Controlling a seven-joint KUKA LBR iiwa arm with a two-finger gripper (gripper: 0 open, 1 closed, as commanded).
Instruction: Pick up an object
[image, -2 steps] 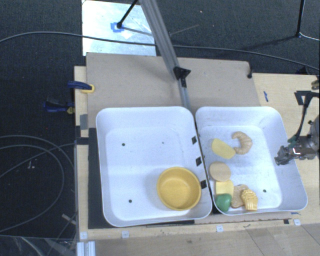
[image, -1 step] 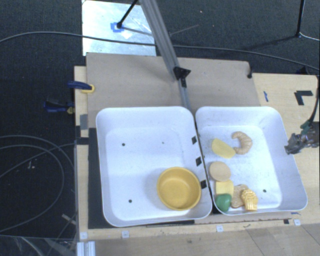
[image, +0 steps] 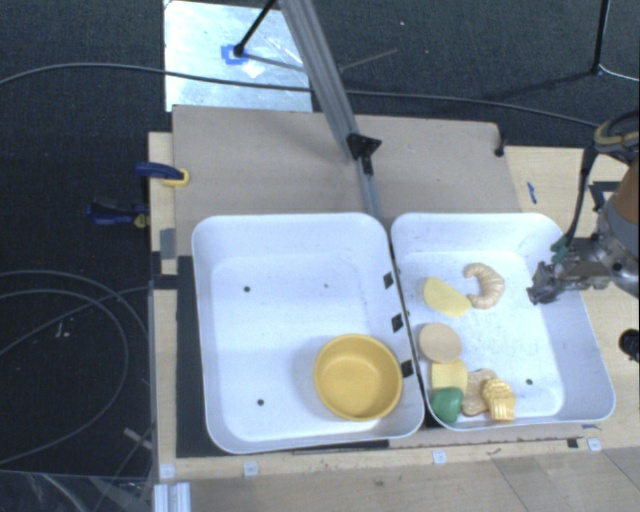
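Croissant-shaped toy (image: 486, 283) lies in the right bin (image: 575, 395) just left of the end effector (image: 545, 283), with a yellow wedge (image: 445, 297), tan disc (image: 439, 342), green piece (image: 446, 403) and corn cob (image: 498, 399) farther left and below, and a yellow bowl (image: 358, 376) in the left bin (image: 225, 400); whether the end effector is clenched or released cannot be told

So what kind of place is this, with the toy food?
Probably a robot lab. A robot arm's gripper reaches over two white bins on a bench, one with toy food such as a croissant, and cables trail across the dark floor.
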